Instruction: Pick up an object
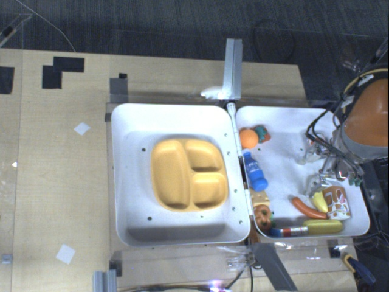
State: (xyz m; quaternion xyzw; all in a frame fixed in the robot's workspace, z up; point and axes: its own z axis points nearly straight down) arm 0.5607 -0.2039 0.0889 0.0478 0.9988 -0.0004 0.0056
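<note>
My gripper [309, 169] hangs over the right side of the right bin [285, 117], and its two metal fingers [304, 156] stand apart with nothing between them. Just below and right of it lie a small yellow piece [320, 201] and a brown carton [338, 203]. A red-orange sausage-shaped toy [307, 208] and a yellow banana-like piece [323, 225] lie near the bin's front edge. Along the bin's left wall are an orange ball [248, 138], a blue bottle [254, 172], a brown ring-shaped toy [262, 213] and a marker [287, 230].
The left bin [130, 163] holds a yellow compartment tray [188, 173]. A metal post [233, 69] stands behind the wall between the bins. Cables [322, 123] loop off the wrist below the orange band [371, 111] over the right bin's far corner.
</note>
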